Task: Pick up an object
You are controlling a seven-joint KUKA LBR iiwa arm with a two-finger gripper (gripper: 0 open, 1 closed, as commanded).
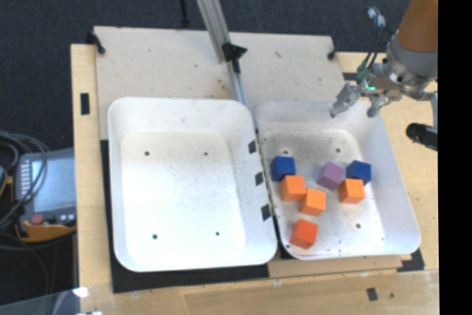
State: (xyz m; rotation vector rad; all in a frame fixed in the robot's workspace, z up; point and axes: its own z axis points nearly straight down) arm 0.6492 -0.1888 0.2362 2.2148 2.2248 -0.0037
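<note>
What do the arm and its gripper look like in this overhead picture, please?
The arm shows a broad orange band above a grey wrist section. Below that sits the gripper, a small metallic grey unit with two slim pale fingers and a spot of green at its body. Thin cables loop near the wrist and at the top of the orange band.

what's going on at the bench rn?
The arm reaches in from the right, its gripper open above the far rim of the right bin, holding nothing. Seven cubes lie in that bin: two blue, a purple, three orange and a red-orange. None has been picked up yet.
</note>
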